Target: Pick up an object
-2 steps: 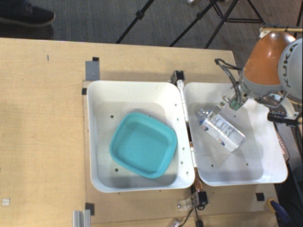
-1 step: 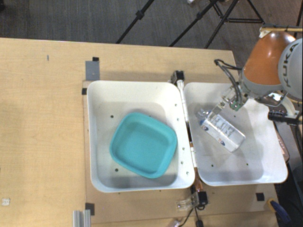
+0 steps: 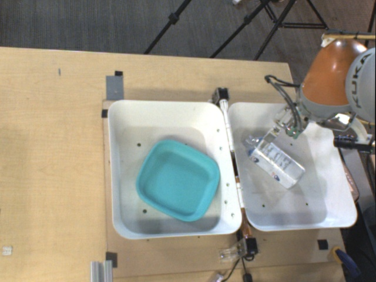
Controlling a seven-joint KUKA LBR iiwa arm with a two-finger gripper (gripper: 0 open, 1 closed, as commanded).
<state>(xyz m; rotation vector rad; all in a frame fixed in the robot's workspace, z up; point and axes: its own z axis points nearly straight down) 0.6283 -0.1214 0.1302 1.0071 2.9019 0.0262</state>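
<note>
Wooden bench (image 3: 53,157) | two white bins (image 3: 123,157) | grey carpet (image 3: 88,10) | tripod legs (image 3: 176,16)

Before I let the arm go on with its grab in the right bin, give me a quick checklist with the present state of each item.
1. Target in the bin: ok. A clear plastic bottle lies on its side in the right bin.
2. Gripper over the target: ok. The gripper sits at the bottle's upper end.
3. Bottle between the fingers: cannot tell.
4. Room around the bottle: ok. It lies apart from the bin walls, with nothing else near it.
5. Other object out of the way: ok. The teal dish is in the left bin.
</note>
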